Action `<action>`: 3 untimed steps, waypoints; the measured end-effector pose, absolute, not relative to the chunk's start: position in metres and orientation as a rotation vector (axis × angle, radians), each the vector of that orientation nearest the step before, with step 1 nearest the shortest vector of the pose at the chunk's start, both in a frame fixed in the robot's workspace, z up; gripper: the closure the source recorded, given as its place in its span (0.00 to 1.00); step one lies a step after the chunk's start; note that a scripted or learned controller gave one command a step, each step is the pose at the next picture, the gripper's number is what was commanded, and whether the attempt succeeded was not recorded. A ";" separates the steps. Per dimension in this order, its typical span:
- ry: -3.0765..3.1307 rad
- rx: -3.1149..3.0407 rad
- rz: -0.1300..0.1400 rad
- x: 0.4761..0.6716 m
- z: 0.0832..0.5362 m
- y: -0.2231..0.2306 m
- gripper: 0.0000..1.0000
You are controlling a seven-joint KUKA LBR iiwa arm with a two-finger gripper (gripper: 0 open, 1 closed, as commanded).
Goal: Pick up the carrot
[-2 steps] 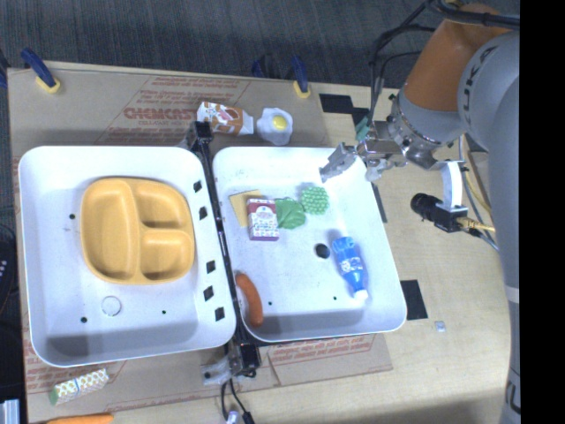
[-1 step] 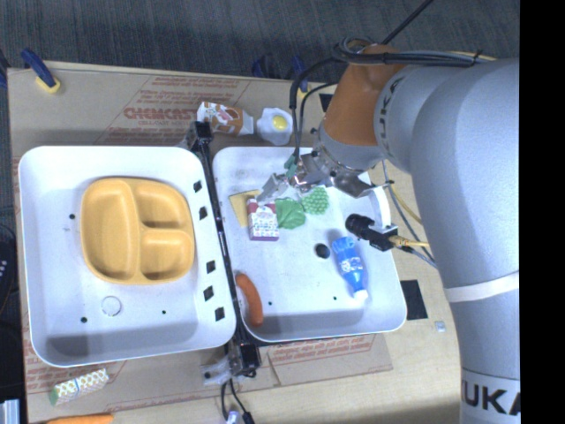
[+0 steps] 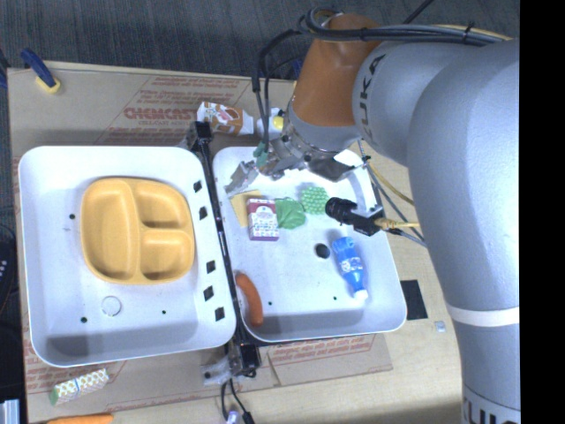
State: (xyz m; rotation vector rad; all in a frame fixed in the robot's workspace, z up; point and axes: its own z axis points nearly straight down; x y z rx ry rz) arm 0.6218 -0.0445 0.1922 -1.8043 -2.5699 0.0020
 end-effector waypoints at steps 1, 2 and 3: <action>-2.179 -2.256 0.007 0.598 0.191 -0.001 0.00; -2.299 -2.138 0.004 0.600 0.191 -0.052 0.00; -1.993 -2.422 0.007 0.537 0.193 0.001 0.00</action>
